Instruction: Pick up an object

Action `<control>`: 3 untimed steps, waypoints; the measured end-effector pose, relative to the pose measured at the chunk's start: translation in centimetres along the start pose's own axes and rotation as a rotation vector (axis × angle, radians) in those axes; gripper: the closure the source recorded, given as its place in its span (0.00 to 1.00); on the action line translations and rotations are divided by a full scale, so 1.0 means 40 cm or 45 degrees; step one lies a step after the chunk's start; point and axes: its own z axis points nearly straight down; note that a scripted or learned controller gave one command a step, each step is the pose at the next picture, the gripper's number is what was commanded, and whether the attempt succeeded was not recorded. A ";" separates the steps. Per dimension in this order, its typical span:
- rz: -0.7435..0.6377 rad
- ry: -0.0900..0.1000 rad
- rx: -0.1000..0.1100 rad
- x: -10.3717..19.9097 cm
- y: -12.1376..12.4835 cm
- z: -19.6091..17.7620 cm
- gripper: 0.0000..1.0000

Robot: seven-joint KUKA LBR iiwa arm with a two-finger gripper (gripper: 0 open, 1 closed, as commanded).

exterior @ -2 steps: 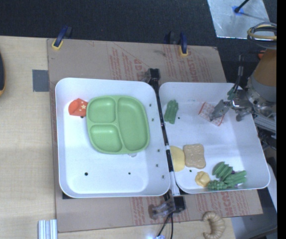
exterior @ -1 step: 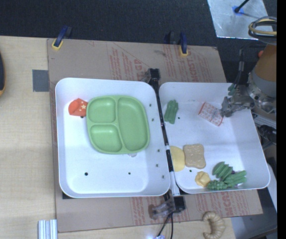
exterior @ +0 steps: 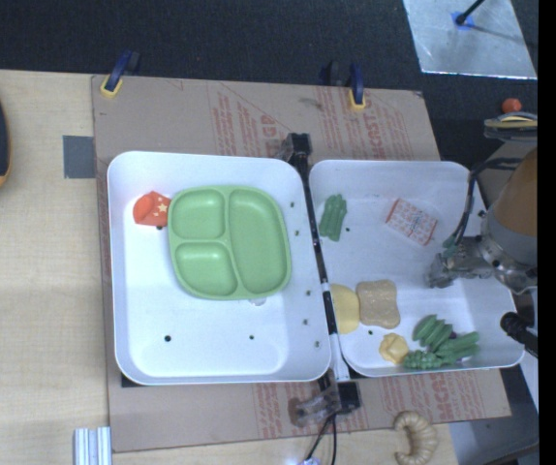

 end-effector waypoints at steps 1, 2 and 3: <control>-0.015 -0.002 -0.020 0.246 0.043 -0.236 1.00; -0.005 -0.004 -0.011 0.232 0.038 -0.224 0.00; 0.000 0.000 -0.008 0.239 -0.077 -0.002 0.00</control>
